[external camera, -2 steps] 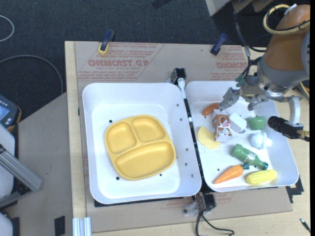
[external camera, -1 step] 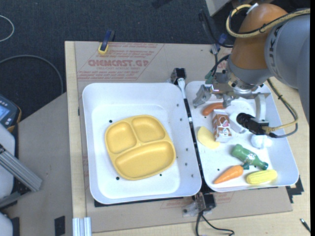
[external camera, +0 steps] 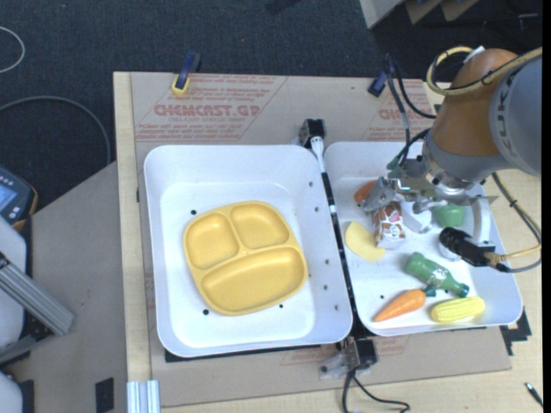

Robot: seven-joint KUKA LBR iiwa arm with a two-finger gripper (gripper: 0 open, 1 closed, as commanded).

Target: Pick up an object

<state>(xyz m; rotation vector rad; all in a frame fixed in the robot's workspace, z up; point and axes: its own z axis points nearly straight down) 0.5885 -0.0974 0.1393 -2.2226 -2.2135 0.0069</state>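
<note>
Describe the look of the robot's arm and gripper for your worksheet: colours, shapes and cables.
The arm is a thick, rounded grey body with an orange band above the wrist. Black and yellow cables loop beside the band. The gripper is a compact silvery metal assembly with dark parts, and a black cable trails from it.

A brown bench bears two white bins, left and right, side by side.

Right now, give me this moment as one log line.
tool: low in right bin | at: small carton | nearby: banana, carrot | left bin: yellow tray
</note>
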